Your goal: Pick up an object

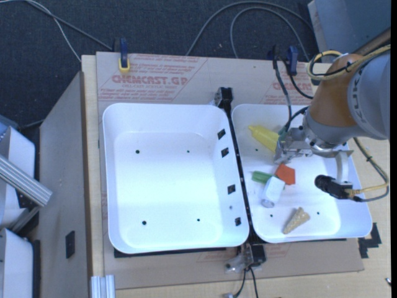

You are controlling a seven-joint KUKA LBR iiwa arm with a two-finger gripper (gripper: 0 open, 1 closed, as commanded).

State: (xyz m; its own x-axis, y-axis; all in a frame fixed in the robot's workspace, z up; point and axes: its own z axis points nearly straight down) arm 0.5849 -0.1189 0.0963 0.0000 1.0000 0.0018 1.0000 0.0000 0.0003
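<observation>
Hand [286, 157] low in the right bin [353, 225], over the cluster of objects; whether it is apart or together you cannot tell from here. Orange block [286, 175] sits just below it, touching the white cylinder [271, 193] and near the green piece [261, 177]. Yellow object [264, 137] lies just to the upper left; tan cone [296, 220] well apart, toward the near wall. Judgement: aim at one object only, centre over the orange block, descend straight, keep clear of the neighbours. Left bin [111, 166] holds nothing to target.

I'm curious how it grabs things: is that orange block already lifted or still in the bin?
Still in the bin: the orange block lies on the right bin floor under the gripper.
</observation>
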